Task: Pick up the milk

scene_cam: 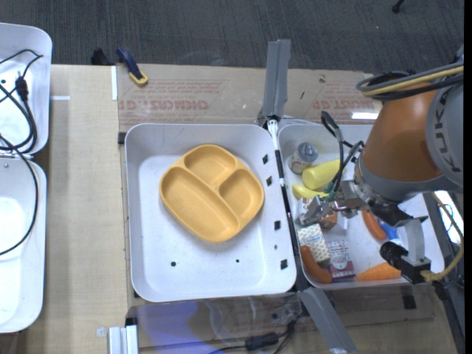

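One small pale carton (313, 240), which I take to be the milk, lies in the right bin (324, 126) near its front left corner. It sits among clutter. A clear little box with a dark red base (339, 260) is just beside it on the right, and a red-orange piece (313, 268) lies along the bin's front wall below it. An orange carrot (372, 273) rests further right.

Toward the back of the bin lie a yellow bottle-like item (321, 174) and a grey can (307, 153). The packing is tight, so I judge a clean approach to the carton has little room.

The gripper (318, 211) hangs low over the bin, just behind the carton and near the yellow item. It points down into the pile, which seems the only way in among such crowded things. Its tip is a dark tangle against the objects, and I cannot tell whether it is apart or together. Nothing is plainly held, and the carton appears to rest on the bin floor. The grey and orange arm (402, 146) looms over the bin's right half, hiding part of it.

The left bin (134, 198) holds a yellow divided plate (212, 192), well apart from the work.
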`<action>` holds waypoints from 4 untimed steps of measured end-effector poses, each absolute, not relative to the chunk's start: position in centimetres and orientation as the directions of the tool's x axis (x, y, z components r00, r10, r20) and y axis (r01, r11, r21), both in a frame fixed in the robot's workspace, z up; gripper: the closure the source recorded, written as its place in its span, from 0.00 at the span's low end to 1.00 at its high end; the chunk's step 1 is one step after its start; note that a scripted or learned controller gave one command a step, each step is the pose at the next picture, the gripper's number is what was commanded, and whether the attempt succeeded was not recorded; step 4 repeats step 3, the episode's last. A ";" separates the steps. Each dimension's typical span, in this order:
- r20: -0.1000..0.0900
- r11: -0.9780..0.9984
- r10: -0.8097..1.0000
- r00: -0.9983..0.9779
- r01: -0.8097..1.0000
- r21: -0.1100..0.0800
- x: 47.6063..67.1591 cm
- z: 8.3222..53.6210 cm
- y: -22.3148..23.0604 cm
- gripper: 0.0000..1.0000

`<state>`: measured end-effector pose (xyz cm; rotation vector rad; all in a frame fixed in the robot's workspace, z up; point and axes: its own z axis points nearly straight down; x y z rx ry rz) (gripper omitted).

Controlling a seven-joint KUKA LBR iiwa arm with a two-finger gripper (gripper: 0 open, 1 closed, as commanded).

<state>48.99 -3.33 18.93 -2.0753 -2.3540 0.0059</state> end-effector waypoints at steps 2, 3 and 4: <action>-0.001 -0.248 0.969 0.248 0.969 -0.007 47.6 10.1 -9.6 0.00; -0.001 -0.250 0.968 0.250 0.968 -0.012 47.6 10.8 -9.7 1.00; -0.001 -0.250 0.968 0.250 0.968 -0.012 47.6 10.8 -9.7 1.00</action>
